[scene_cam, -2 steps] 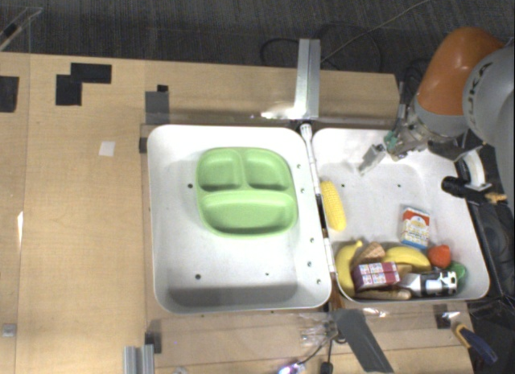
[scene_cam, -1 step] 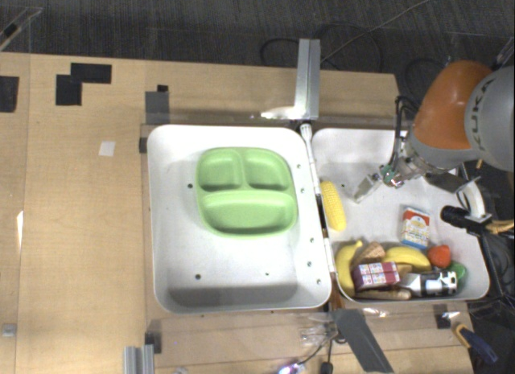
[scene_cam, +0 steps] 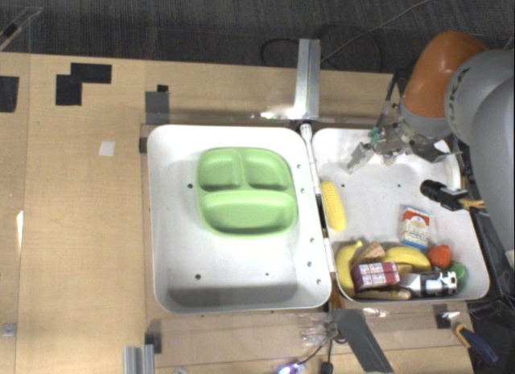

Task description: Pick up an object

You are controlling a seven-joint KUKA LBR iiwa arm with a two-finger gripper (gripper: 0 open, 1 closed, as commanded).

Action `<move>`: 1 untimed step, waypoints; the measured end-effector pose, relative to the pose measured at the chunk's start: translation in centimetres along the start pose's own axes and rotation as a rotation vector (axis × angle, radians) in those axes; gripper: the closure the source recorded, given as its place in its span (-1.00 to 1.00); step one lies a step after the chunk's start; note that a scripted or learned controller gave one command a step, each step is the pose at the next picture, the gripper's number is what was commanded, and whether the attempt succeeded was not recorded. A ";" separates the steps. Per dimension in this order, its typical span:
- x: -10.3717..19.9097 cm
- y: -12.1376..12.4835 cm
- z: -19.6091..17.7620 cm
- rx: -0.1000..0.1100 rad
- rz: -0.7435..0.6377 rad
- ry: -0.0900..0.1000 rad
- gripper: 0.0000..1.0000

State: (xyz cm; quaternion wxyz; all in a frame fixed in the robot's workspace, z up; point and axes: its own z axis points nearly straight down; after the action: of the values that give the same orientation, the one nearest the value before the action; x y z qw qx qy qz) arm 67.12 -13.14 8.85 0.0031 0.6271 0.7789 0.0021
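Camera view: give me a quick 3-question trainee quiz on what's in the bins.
1. True or false: the green divided plate lies in the left bin.
2. Which item lies against the right bin's left wall? A) corn cob B) banana C) carton
3. Fill in: the hand hovers over the right bin's ____ end, far or near.

Key: 1 true; 2 A, the corn cob; 3 far.

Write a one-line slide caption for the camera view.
KUKA arm's gripper hovers over the right bin above corn, bananas and small packages; a green divided tray sits in the left bin.
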 end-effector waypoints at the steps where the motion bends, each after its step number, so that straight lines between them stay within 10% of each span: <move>1: 0.8 -4.3 -0.2 -0.004 -0.039 -0.001 -1.00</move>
State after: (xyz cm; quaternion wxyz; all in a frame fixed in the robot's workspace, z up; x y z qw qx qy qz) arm 62.78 -13.25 8.97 0.0046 0.6116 0.7911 0.0033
